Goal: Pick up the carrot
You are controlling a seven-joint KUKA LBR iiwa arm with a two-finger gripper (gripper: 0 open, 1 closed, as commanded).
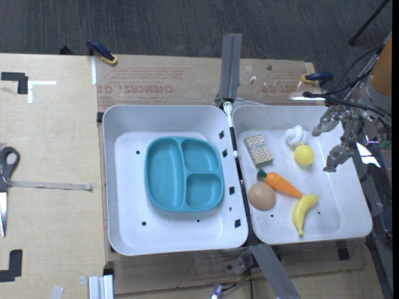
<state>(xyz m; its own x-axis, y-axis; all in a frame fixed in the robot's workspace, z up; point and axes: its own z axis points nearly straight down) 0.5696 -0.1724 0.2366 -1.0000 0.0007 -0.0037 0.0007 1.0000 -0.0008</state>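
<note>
Approach step, by my reading; nothing grasped yet. The gripper (pixel 335 143) hangs over the right bin (pixel 349 229) near its 3 o'clock wall, fingers spread apart with nothing between them.

The carrot (pixel 282 183) lies flat on the right bin's floor, roughly at the bin's centre, toward 8 o'clock from the gripper and clearly apart from it. Long axis runs from about 10 o'clock to 4 o'clock. Green leafy stub at the 10 o'clock end, orange tapered tip pointing to 4 o'clock.

Neighbours are tight:
- brown egg (pixel 262 196) just beside the carrot at its 7 o'clock, possibly touching near the green end; cannot tell for certain.
- banana (pixel 303 211) at 5 o'clock, its upper end very near the carrot tip.
- speckled sponge block (pixel 258 150) at 11 o'clock, close to the green stub.
- lemon (pixel 303 155) at 1 o'clock, with a small white crumpled item (pixel 294 134) above it.

The left bin (pixel 118 185) holds a blue divided plate (pixel 184 174).

Next move likely calls for travel toward 8 o'clock, wrist turned so the fingers close across the carrot's short width, on the 1-to-7 o'clock line. Mid-body looks the freest spot; either end risks nudging the egg or banana.
</note>
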